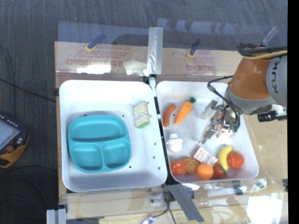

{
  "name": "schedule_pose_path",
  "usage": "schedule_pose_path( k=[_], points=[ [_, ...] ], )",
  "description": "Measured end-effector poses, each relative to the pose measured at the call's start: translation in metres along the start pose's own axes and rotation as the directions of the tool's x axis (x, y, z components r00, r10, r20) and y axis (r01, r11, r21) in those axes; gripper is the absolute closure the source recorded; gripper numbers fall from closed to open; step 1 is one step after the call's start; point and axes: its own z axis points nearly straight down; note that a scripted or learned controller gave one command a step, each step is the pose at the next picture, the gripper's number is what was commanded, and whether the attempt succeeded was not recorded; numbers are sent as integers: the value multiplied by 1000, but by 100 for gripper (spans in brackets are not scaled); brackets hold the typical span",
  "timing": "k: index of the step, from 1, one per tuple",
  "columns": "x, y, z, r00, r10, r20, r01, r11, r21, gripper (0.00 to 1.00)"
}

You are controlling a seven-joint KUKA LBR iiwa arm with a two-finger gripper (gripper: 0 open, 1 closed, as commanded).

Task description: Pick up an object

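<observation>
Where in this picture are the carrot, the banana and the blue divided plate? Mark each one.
carrot point(183, 112), camera view, middle of its orange body.
banana point(224, 157), camera view, middle of its yellow curve.
blue divided plate point(98, 129), camera view, bare floor of its long top compartment.

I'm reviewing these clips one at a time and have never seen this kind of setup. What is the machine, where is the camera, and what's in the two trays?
One camera looks down at a slant on a bench with two shallow white bins. The grey and orange robot arm reaches in from the right, and its gripper hangs over the right bin, with nothing visibly between its fingers. That bin holds toy food: a carrot, a banana, a tomato, an orange and other small pieces. The left bin holds a teal divided plate and a small sponge.
</observation>
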Motion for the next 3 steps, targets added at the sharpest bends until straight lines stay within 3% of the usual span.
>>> schedule_pose_path(
  k=[1,2,3],
  points=[
    [-53,78,23,997,72,2,-72,997,-2,0],
    [-47,89,23,985,172,8,-172,985,-2,0],
    [8,56,22,983,185,9,-185,983,-4,0]
  ],
)
